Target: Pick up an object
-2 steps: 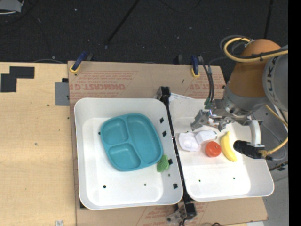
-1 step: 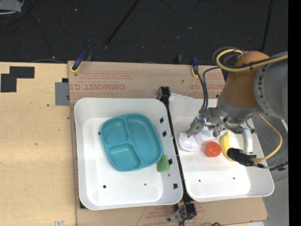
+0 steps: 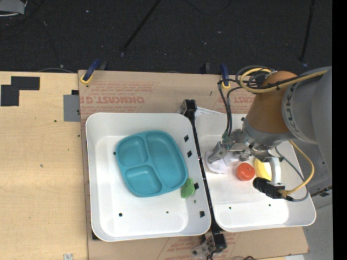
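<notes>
While the gripper (image 3: 219, 155) sits low in the right bin (image 3: 271, 215), you cannot tell its opening. Your orange ball (image 3: 245, 170) lies just beside it.

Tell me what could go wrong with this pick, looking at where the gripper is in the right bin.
The gripper is low over a pale object close to the divider between the bins, so a finger could hit that wall. The orange object and yellow object lie tight together just beside it, so a sideways move might knock them or grab the wrong one. The cable looping near the wrist could snag.
</notes>
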`<act>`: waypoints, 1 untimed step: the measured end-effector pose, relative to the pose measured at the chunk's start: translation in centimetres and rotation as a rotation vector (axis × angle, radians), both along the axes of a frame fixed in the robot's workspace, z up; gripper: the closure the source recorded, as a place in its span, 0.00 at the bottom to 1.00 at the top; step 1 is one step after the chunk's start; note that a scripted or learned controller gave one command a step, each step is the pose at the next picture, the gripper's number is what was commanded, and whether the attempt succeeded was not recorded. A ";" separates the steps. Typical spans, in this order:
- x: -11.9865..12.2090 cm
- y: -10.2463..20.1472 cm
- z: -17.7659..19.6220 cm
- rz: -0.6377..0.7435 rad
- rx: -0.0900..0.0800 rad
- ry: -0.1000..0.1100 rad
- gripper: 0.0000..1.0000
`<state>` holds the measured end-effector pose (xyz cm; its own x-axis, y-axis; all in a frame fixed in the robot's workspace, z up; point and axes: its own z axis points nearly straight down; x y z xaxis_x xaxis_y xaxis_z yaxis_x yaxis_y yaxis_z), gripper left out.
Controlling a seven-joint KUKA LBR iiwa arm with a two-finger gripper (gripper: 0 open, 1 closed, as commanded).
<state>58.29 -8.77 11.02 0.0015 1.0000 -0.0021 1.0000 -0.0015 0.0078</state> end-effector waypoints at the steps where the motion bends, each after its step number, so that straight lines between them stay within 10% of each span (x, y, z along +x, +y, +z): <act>1: 0.0 -0.1 1.0 -0.002 -0.001 -0.001 1.00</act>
<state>58.33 -8.85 12.07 0.0031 1.0000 -0.0029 1.0000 -0.0030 0.0090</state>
